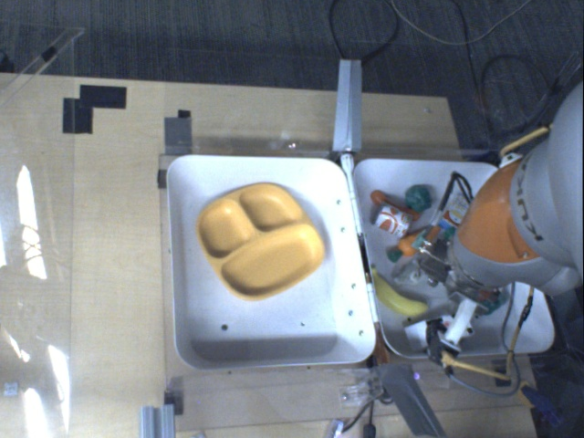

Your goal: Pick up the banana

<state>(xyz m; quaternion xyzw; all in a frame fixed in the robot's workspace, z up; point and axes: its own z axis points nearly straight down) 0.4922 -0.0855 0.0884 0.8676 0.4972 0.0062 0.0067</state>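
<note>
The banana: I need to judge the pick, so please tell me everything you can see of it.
The yellow curved banana looks whole, unpeeled and smooth, greenish at its upper left tip. It lies flat in the right shallow white bin, beside its left wall near the front corner. Its right end meets the grey and orange arm's outline; contact cannot be told.

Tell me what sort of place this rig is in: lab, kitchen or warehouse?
Most likely a robotics lab, not a kitchen: two shallow white plastic bins side by side on a pale wooden bench, loose black cables on the dark carpet behind, and a grey-and-orange robot arm reaching in.
</note>
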